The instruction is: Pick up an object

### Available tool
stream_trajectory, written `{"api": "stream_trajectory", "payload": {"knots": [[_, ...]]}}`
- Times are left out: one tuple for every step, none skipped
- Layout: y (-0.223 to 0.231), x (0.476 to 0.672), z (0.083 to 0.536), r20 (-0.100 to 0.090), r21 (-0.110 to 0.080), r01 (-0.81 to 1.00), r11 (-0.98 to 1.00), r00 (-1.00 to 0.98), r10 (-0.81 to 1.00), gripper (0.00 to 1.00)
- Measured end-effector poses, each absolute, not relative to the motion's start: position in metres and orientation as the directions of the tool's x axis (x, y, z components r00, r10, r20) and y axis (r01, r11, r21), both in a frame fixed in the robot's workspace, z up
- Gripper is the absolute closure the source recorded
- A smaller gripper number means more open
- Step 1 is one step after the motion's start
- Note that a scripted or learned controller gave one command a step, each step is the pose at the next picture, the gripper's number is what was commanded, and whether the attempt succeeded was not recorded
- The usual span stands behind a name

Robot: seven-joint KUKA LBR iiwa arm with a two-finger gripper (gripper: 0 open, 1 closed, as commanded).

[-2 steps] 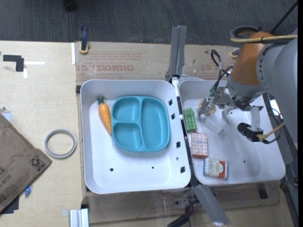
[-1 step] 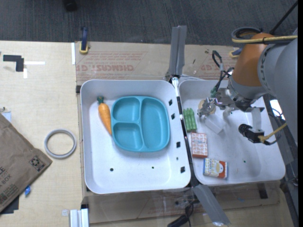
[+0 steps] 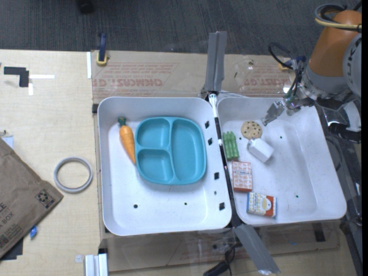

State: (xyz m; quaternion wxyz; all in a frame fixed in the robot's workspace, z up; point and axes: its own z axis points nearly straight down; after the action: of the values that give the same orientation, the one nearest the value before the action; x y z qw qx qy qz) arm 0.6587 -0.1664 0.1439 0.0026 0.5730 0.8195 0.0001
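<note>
Dark grey carpet floor (image 3: 172, 10) beyond a pale wooden bench (image 3: 43, 125), with brown cardboard sheet (image 3: 149, 73), tape roll (image 3: 73, 173), cardboard box (image 3: 20, 203) at left.

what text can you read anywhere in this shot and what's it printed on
"CHEMCAST GP", red print, apparently upside down, on the brown paper sheet behind the left white bin; the reading is uncertain.
"BOX", on the brown cardboard box at the left edge; other letters are cut off.
Red and white carton, in the right white bin: print too small to read.
Orange and white carton: print blurred.
</note>
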Motion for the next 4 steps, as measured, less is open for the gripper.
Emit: {"api": "stream_trajectory", "payload": {"knots": [[-0.201,0.638,0.239,-0.003,0.001,0.997,0.074,-0.074,0.997,0.00],[-0.143,0.646,0.182,-0.001,-0.003,1.000,-0.002,0.002,1.000,0.00],[-0.094,0.659,0.093,-0.002,0.002,0.997,-0.078,0.078,0.997,0.00],[-0.096,0.661,0.106,-0.005,0.009,0.997,-0.075,0.075,0.997,1.00]]}}
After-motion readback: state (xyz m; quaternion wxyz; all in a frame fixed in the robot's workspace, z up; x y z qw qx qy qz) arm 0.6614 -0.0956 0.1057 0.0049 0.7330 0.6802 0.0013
